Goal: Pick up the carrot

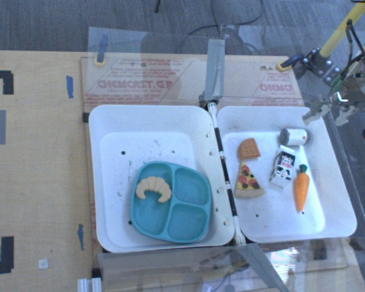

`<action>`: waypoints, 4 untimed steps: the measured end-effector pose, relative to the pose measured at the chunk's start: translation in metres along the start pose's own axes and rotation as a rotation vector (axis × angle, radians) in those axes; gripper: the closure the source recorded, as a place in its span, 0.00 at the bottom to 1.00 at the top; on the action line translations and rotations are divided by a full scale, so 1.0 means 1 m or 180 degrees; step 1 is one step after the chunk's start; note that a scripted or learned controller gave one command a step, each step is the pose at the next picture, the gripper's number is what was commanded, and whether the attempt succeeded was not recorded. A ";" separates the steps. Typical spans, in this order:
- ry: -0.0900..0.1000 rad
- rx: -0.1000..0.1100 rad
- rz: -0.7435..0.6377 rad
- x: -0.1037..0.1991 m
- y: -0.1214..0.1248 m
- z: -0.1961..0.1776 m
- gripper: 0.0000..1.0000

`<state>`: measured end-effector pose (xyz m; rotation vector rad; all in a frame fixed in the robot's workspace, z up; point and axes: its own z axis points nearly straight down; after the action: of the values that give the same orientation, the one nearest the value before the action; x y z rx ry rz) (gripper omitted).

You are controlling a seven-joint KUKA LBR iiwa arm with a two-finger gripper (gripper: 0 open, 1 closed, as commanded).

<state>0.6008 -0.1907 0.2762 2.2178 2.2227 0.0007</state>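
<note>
Camera view: at the right edge, above the far right corner of the right bin (344, 221), a grey metal assembly was seen and was taken to be the gripper (321, 108). Its state could not be told, as it was small and cluttered by cables. Nothing was seen held in it.

Nearest to it, inside the bin, a short cylinder (294, 137) with a grey end and a white body was laid on its side. Just below that, a small boxy carton (283, 167), white with black patches, was laid slightly tilted.

The carrot (301, 189) was found just beside the carton, on its right, near the right wall of the right bin and well apart from the gripper. It was a smooth orange cone, glossy like plastic, capped by a small green tuft. Its long axis was set nearly along the depth of the bin, with the green end pointed toward the far edge and the narrow tip toward the near edge.

Further left, a brown ridged waffle piece (249, 149) was placed above a wedge-shaped pizza slice (248, 180) with red dots.

In the left bin (103, 126), a teal divided tray (188, 221) with rounded corners was seated, and a pale, curved croissant (153, 188) was laid in its far left compartment.

Both bins were set on a light wooden bench (36, 181).
</note>
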 end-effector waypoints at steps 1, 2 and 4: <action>0.0003 0.0006 -0.0038 -0.034 -0.046 0.106 0.00; 0.0013 -0.0013 -0.0368 -0.030 -0.071 0.167 0.00; -0.0007 -0.0039 0.0219 -0.023 -0.100 0.178 1.00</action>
<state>0.5009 -0.2144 0.0982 2.2855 2.1381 0.0121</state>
